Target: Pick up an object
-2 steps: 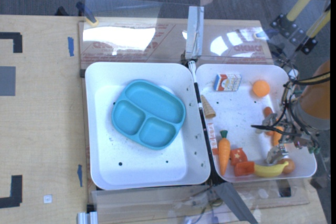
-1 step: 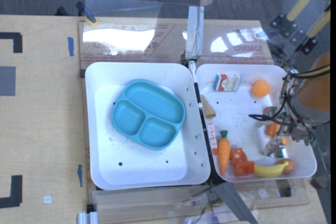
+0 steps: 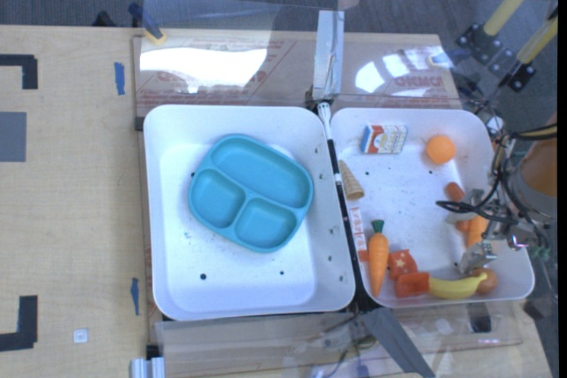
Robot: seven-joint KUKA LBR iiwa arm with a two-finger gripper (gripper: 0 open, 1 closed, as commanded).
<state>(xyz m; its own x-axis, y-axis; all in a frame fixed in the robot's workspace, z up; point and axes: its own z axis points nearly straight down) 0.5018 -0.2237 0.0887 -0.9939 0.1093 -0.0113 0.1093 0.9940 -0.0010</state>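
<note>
Nearest the lower edge, along the front wall of the right bin [image 3: 416, 115], lie a yellow banana [image 3: 456, 285], a red block [image 3: 411, 284] just left of it and a second small red piece [image 3: 401, 262] above that, with a toy carrot [image 3: 377, 257] standing lengthwise beside them, green top pointing away. Farther back in that same bin sit a tan cone-like piece [image 3: 352, 181] close against the divider, a small red, white and blue carton [image 3: 383, 138] near the far wall, and an orange ball [image 3: 440, 149] to its right. Small orange bits [image 3: 474, 227] lie by the right wall. The hand [image 3: 483, 257] hangs low over the right bin's near right corner, just above the banana's tip, with cables looping around it; whether its fingers are apart or together I cannot tell from here, and nothing is plainly seen between them. The left bin [image 3: 168, 208] holds a blue divided plate [image 3: 251, 191] with three compartments, lying slightly askew near its middle. Both bins rest on the light wooden desk [image 3: 66, 190].
</note>
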